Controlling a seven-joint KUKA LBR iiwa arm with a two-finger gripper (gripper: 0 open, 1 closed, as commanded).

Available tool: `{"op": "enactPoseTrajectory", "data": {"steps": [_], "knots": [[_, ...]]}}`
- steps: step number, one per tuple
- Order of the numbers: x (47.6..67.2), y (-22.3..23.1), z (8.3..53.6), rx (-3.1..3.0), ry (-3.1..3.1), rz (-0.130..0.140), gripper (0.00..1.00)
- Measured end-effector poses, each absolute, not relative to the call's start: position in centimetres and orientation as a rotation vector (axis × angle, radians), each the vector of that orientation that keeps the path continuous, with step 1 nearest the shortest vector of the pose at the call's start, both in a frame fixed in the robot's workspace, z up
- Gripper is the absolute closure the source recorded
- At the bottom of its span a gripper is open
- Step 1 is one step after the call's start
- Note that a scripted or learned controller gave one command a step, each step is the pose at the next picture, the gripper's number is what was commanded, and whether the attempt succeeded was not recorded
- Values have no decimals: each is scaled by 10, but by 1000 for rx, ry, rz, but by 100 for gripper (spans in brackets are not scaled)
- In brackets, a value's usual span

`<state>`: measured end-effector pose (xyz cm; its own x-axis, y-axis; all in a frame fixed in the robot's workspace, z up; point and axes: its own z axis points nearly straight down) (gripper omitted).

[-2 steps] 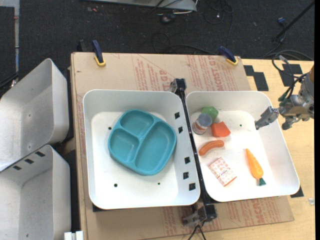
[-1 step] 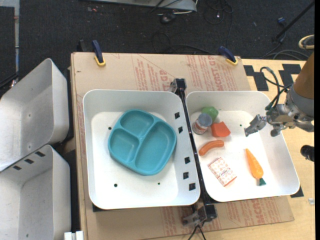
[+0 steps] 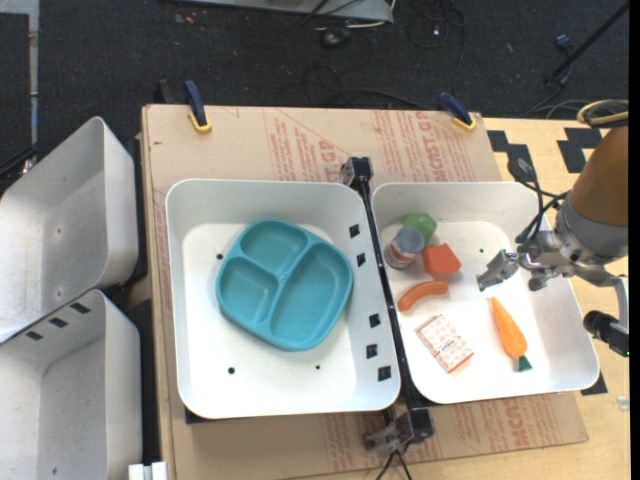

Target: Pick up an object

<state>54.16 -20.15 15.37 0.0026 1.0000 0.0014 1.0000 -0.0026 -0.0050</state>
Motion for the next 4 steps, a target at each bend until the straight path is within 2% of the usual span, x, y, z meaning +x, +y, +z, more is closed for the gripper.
{"op": "enactPoseTrajectory", "data": {"steps": [1,2,4], "knots": [[546,-205,92,-2222,-2217,3,0],[547,-205,106,-2225,-2220,-1,100],[556,-207,192,-2222,-2230,-4,100]]}}
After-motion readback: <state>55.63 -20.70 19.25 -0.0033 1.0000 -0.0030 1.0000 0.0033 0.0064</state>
